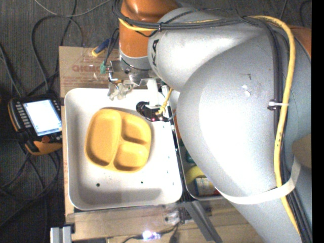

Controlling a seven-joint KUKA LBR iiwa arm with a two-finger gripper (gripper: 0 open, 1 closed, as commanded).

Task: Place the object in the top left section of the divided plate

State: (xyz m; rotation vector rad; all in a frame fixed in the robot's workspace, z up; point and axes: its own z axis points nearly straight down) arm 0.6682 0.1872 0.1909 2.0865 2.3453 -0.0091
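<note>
A yellow divided plate (119,139) lies in the left white bin (81,186), with one long section on its left and two smaller ones on its right. All three sections look bare. My gripper (119,91) hangs over the bin's far rim, just beyond the plate's far edge and not touching it. I see nothing between the fingertips, which are small and blurred. The grey arm and its orange band (139,29) hide the bench to the right.
The right bin (191,192) is mostly hidden under the arm; a yellow item (194,175) and a green one (188,159) show in it. A teach pendant (38,118) lies left of the bench. Cardboard (76,67) sits beyond the left bin.
</note>
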